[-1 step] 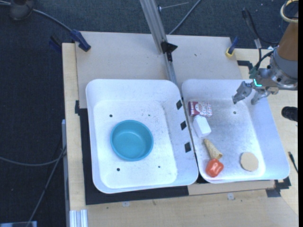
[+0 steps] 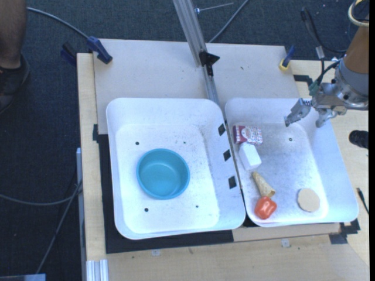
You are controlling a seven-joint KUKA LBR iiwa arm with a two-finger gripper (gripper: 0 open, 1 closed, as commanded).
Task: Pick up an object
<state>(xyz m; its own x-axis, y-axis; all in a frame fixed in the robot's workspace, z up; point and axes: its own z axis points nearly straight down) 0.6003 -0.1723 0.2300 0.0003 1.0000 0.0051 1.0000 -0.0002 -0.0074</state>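
End effector (image 2: 309,115) seemingly empty above right bin (image 2: 328,157)

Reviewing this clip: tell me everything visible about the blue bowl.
The blue bowl is round, plain light blue with a smooth plastic-looking surface and a thick rim. It sits upright, opening upward, with nothing visible inside. It rests on the floor of the left bin, toward that bin's near-left part, touching only the bin floor. The pincer is far from it, over the right bin.

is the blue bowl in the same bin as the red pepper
No, the round blue plastic bowl sits in the left white bin, while the small red toy pepper lies in the right white bin.
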